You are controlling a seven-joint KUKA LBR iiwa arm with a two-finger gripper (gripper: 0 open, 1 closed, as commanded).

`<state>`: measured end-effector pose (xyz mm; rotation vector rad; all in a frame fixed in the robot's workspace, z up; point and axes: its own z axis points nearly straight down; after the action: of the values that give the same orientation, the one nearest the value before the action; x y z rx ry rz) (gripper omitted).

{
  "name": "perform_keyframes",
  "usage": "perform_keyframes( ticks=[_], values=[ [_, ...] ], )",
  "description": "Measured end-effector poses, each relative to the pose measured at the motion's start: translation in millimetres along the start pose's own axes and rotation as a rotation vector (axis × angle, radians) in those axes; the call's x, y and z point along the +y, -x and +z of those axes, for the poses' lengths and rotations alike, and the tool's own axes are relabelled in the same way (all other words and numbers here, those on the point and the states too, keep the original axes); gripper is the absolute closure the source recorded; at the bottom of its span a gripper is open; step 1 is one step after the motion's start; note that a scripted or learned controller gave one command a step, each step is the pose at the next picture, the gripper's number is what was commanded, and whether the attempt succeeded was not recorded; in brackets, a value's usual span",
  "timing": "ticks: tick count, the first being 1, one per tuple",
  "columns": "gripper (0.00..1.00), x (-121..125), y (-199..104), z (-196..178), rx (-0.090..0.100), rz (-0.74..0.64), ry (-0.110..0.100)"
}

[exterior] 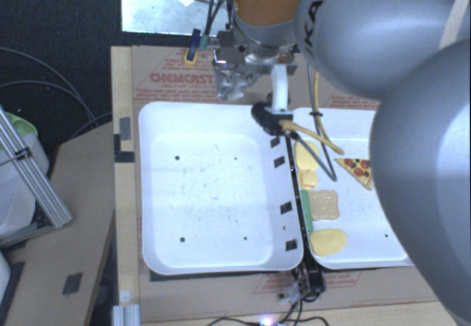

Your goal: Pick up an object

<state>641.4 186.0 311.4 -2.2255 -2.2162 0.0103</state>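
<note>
My gripper (232,87) hangs over the cardboard just behind the back rim of the left bin (151,192), with nothing visibly in it. The toy foods lie in the right bin (368,260), along its left side: a pizza slice (358,169), a slice of toast (324,204), a yellow oval piece (327,241), a pale yellow piece (306,164) and a thin green piece (305,212) against the bin's left wall. The gripper is well behind and to the left of them. The arm hides the right part of that bin.
Both bins sit on a cardboard sheet (176,76). A blue and yellow clip (193,47) lies at the back of the sheet. Metal framing (33,177) stands off the bench at the left.
</note>
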Motion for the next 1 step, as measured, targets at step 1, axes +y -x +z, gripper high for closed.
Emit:
perform_keyframes(
  ticks=[1],
  values=[
    [1.0, -9.5, -50.9, 10.3, 0.005, -0.011, 0.006]
  ],
)
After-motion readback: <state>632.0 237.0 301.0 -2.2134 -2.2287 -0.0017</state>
